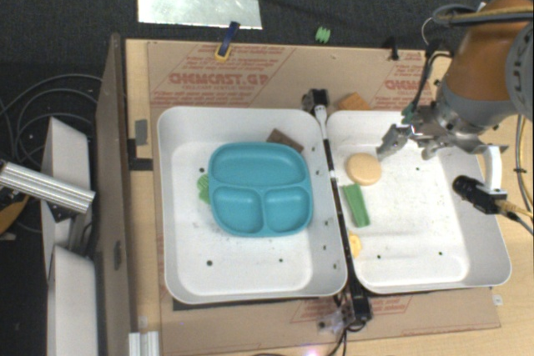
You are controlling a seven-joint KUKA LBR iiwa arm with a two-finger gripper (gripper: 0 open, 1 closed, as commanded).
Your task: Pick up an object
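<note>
The pincer (pixel 410 139) is seen over the upper part of the right bin (pixel 480 263), its fingers spread apart with nothing between them. The nearest candidate for the pick, a round tan disc (pixel 364 169), lies just below and to the left of the pincer in the view, close to the finger on that side but apart from it; being round, no long axis is offered, so any approach angle would probably serve. Just beneath the disc a green bar (pixel 356 204) is laid, its long axis running almost straight down the view with a slight tilt, its upper end near the disc's lower edge; whether the two touch cannot be told. A small yellow piece (pixel 355 245) is found further down, against the bin's left wall. It is judged that a short shift of the pincer down and leftward would be needed before a descent. The bin floor is flat, white and bare to the right of these things, so room is ample on that side, while the wall shared with the left bin (pixel 179 263) stands near on the other. In that left bin a blue divided plate (pixel 259 189) is set, with a brown item (pixel 285 138) at its upper edge and a green one (pixel 203 186) at its left. Both bins are carried on the table (pixel 209 75), which is covered by cardboard.
</note>
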